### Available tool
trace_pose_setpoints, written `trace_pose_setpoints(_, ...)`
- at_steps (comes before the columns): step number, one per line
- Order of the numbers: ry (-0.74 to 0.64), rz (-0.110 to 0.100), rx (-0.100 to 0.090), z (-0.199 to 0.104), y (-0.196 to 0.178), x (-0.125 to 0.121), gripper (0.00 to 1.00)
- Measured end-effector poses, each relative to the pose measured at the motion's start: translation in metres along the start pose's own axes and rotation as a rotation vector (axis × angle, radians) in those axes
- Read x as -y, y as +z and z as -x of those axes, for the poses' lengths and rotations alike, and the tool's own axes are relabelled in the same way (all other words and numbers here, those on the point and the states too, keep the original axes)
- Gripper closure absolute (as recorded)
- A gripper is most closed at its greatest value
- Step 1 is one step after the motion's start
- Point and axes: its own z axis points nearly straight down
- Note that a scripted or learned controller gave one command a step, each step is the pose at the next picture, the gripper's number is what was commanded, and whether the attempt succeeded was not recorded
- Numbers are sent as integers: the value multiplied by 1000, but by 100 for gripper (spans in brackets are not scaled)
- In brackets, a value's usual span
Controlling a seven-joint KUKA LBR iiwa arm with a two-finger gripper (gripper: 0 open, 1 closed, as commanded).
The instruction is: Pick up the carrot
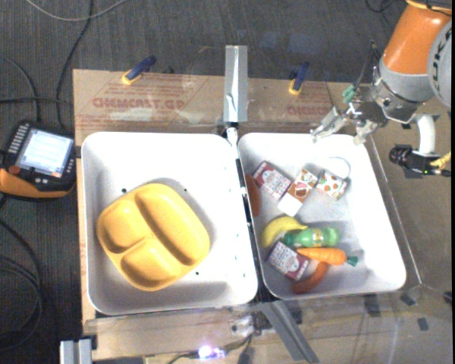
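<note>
Hand (340, 127) hovers open above right bin's (387, 203) far rim.

Grey arm (432, 44) — broad orange band above the wrist — ending in a slim metal end effector (341, 123).

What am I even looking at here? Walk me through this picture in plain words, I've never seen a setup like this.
This is a single camera fixed above a workbench, looking down at a slant. The grey and orange shape at the upper right is a robot arm; at its tip are the jaws, hovering over the far edge of the right bin with nothing between them. Two shallow white bins sit side by side. The left bin holds a yellow divided tray. The right bin holds toy groceries: the carrot the arm is meant to pick up, a green bottle, a banana, and several small cartons. The carrot lies near the front of that bin, well away from the jaws. On the far left is a handheld control screen.
</note>
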Motion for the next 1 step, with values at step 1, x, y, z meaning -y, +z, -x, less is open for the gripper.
trace_pose_setpoints(1,-111,-3,-1,-54,109,72,0)
